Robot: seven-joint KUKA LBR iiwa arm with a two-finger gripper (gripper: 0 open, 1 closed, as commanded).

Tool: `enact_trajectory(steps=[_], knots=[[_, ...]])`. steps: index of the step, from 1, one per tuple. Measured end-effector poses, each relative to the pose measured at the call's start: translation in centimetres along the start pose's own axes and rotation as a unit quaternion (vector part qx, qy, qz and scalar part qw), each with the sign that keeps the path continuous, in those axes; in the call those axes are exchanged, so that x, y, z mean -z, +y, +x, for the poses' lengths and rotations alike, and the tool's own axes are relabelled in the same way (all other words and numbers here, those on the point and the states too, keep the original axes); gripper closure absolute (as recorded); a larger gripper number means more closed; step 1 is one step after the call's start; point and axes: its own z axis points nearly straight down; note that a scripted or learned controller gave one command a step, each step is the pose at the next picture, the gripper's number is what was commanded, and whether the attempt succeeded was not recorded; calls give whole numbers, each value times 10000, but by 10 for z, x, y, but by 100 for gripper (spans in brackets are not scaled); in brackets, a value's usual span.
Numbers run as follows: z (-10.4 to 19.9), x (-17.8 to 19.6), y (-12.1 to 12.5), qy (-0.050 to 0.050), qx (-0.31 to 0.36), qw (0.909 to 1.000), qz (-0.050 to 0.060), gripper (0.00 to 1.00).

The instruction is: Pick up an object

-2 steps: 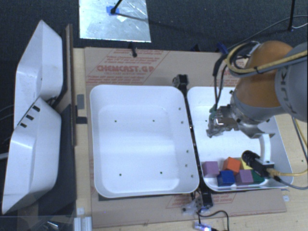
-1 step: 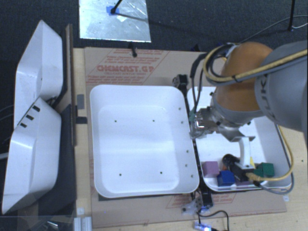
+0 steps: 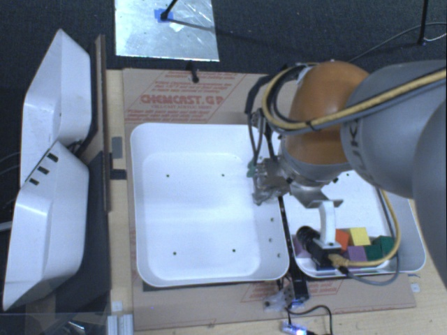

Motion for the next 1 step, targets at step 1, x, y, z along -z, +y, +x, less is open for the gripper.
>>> enact_trajectory(steps=[1], knots=[[-2,0,0,-5,-22,10000,0,0]])
